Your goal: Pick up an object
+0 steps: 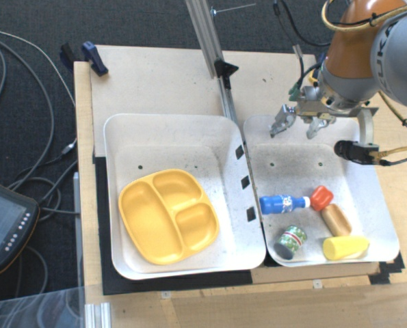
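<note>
**Jaws over the far end of the right bin; all candidates lie toward the near end**

The jaws (299,122) hang over the far part of the right bin (388,210), close to its far rim. The two fingers stand apart, with bare bin floor visible in the gap; nothing is held.

The objects cluster at the near end of the same bin, well apart from the jaws. The closest is the blue bottle (282,203), lying flat almost straight toward the camera from the jaws. Its long axis runs across the bin, left to right, with the white neck pointing right, next to a red cap (321,197).

To the right, a brown cylinder (336,219) lies slanted, far-left to near-right. A yellow block (345,247) lies beside its near end, long axis roughly crosswise. A small green can (291,240) sits near the bin's front left corner.

The yellow tray (167,215) occupies the left bin (121,135).

Judgement: the coming move is toward the camera and downward; the finger line appears to run crosswise, so the bottle would likely need a wrist turn.
</note>
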Controlling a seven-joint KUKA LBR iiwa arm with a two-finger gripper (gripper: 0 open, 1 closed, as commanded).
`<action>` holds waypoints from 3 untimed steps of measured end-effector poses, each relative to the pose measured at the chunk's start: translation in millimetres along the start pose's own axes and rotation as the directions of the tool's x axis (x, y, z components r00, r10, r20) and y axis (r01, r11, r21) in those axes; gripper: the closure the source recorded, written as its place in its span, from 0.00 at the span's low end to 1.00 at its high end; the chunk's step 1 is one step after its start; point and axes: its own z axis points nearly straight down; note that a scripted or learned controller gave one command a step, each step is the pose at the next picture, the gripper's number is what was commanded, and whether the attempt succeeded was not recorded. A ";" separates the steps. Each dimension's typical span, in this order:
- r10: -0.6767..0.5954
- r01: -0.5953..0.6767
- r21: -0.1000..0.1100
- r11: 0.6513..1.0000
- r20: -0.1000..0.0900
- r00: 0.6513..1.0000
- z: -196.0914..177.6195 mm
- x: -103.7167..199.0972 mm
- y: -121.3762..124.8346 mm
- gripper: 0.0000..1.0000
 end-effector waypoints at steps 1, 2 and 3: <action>0.000 0.000 0.000 1.000 0.000 1.000 0.0 -0.1 0.0 0.00; 0.002 -0.002 0.005 1.000 0.001 1.000 55.4 -7.7 -6.8 0.00; 0.001 -0.001 0.006 1.000 0.000 1.000 108.5 -6.9 -8.0 0.00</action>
